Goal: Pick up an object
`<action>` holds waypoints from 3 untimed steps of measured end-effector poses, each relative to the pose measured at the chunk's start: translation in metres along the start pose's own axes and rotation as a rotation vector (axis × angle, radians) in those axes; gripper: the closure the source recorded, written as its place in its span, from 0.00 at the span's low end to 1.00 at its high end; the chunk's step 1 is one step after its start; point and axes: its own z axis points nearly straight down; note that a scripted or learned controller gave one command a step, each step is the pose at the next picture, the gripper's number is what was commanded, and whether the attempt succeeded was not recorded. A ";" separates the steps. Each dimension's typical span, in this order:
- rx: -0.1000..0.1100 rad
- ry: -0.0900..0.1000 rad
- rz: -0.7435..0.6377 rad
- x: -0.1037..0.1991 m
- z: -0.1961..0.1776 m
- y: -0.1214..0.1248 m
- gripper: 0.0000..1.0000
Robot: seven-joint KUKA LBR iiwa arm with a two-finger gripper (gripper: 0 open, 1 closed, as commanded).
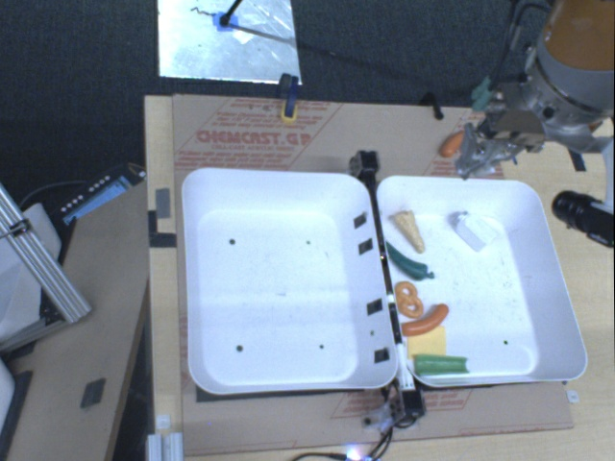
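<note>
Item: grey two-finger gripper (478,157) on the orange-banded arm, hanging over the far rim of the right-hand shallow white bin (553,286), at about one o'clock from that bin's centre. Whether anything sits between its tips cannot be told: the view is too small and cluttered there, and an orange rounded shape just beside the tool at its ten o'clock may be a loose piece on the bench or something carried; probably the former.

Nearest candidate: small white block-like object (470,230), lying on the bin floor near the far wall, at six o'clock from the gripper and close under it. Its long axis runs roughly from ten to four o'clock. It is pale against a pale floor, with low contrast and soft edges.

Other contents, all toward the bin's left wall, at seven to eight o'clock from the gripper and farther off:
- tan cone-shaped piece (407,229), tip pointing to five o'clock
- dark green curved pod (408,263)
- orange pretzel-like ring (409,300)
- orange sausage-shaped piece (426,319), touching a yellow flat square (431,342)
- green bean-shaped piece (442,362), axis three to nine o'clock

Judgement: the coming move calls for a short descent toward six o'clock.
</note>
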 end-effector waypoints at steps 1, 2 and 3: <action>0.016 -0.001 0.000 0.045 -0.014 -0.030 1.00; 0.017 0.000 0.000 0.091 -0.033 -0.042 1.00; 0.031 -0.004 -0.001 0.156 0.087 -0.051 1.00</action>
